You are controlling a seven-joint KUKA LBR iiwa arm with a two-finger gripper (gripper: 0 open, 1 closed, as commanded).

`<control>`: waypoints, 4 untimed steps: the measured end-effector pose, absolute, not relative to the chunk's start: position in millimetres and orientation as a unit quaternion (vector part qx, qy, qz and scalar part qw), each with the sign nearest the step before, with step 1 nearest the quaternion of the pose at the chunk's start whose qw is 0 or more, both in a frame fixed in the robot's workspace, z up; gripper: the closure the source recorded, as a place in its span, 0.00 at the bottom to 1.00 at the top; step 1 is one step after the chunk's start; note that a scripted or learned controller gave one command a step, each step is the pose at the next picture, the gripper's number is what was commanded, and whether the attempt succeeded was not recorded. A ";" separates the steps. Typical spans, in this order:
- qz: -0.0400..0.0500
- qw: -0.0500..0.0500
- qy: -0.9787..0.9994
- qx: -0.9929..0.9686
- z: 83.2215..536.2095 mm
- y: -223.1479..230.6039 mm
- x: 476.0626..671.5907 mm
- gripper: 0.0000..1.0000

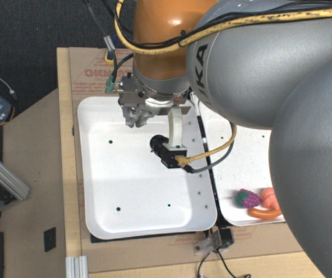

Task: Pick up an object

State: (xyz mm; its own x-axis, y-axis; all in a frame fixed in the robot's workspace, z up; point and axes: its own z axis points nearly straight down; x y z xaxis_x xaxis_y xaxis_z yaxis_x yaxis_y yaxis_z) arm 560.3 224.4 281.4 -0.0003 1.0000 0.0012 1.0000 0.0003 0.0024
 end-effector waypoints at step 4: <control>0.004 0.004 0.706 0.709 271.7 176.4 668.4 1.00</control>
